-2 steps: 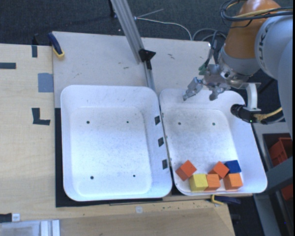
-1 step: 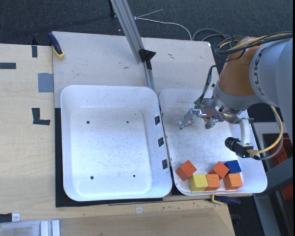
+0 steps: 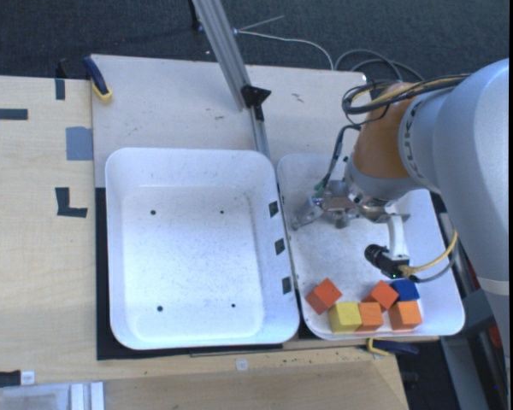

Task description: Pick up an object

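While the gripper (image 3: 312,212) hangs over the right bin (image 3: 427,220) (its far half), you cannot tell its opening, and no object shows in it. You find the small matte cubes clustered along the near rim: orange cube (image 3: 325,294), yellow cube (image 3: 345,316), blue cube (image 3: 405,289).

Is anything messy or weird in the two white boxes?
Nothing looks broken or spilled. The blocks are all crowded into the near corner of the right bin, and one orange block sits a little apart, turned crooked. The left bin has dark speckles on its floor. The end effector is over the right bin's far part, away from the blocks.
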